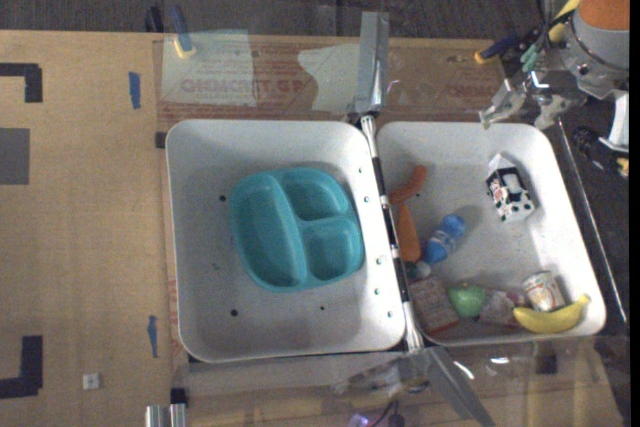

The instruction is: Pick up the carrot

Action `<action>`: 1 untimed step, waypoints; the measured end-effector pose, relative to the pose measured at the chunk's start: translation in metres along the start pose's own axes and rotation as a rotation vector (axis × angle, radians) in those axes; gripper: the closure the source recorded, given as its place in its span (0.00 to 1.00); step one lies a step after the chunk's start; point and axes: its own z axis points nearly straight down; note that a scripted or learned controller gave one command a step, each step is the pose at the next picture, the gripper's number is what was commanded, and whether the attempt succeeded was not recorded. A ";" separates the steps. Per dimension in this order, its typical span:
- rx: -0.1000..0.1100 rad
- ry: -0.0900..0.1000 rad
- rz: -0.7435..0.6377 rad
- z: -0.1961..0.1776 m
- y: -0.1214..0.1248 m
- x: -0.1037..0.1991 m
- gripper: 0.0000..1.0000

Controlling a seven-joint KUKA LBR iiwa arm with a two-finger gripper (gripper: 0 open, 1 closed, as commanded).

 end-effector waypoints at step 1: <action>0.000 0.001 -0.290 0.090 -0.028 0.032 0.00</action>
